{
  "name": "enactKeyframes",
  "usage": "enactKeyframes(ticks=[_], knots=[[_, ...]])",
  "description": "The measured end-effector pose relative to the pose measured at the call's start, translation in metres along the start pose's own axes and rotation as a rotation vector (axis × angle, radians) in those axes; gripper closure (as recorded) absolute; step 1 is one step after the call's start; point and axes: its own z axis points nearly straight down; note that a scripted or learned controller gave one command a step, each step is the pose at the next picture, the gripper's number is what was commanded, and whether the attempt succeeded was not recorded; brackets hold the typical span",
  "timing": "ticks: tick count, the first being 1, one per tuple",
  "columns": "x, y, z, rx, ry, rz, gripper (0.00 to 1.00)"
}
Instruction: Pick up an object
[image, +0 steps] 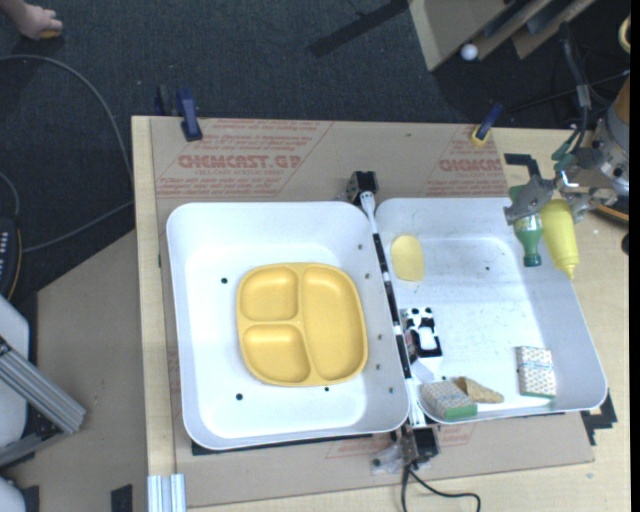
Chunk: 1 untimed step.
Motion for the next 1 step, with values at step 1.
enactKeyframes(ticks=[1], knots=[[0.0002,0.0006,-0.0103,-0.003,-0.001,-0.001,1.0]])
